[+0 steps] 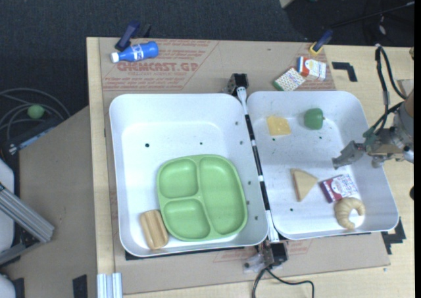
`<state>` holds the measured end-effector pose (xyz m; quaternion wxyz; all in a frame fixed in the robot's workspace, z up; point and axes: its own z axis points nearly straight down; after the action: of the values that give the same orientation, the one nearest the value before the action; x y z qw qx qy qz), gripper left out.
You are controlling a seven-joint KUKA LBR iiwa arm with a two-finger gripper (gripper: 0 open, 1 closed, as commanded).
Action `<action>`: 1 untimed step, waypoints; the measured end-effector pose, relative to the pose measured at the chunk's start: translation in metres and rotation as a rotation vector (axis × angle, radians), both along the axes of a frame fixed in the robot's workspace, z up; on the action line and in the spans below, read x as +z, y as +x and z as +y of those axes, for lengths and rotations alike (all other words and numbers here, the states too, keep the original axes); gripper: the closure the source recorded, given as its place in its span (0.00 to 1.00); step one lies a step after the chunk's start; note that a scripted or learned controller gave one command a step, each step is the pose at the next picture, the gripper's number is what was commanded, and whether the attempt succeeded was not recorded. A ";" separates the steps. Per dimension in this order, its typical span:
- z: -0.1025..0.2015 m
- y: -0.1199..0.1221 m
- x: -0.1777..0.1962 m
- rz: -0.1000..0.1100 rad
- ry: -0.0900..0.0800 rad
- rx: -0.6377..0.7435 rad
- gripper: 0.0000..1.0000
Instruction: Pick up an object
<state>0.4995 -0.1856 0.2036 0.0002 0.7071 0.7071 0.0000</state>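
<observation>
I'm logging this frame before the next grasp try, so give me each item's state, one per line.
gripper: over the right bin's right side, holding nothing
green divided plate: flat in left bin, compartments bare
bread piece: lying beside the plate
yellow cheese square: flat in right bin
green pepper: resting near the cheese
wedge slice: lying flat
red packet: flat
croissant: near the front corner
</observation>
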 end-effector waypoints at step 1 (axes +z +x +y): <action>0.058 -0.002 -0.078 0.003 0.002 0.002 0.00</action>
<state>0.4977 -0.1279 0.1257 -0.0015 0.7066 0.7077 -0.0004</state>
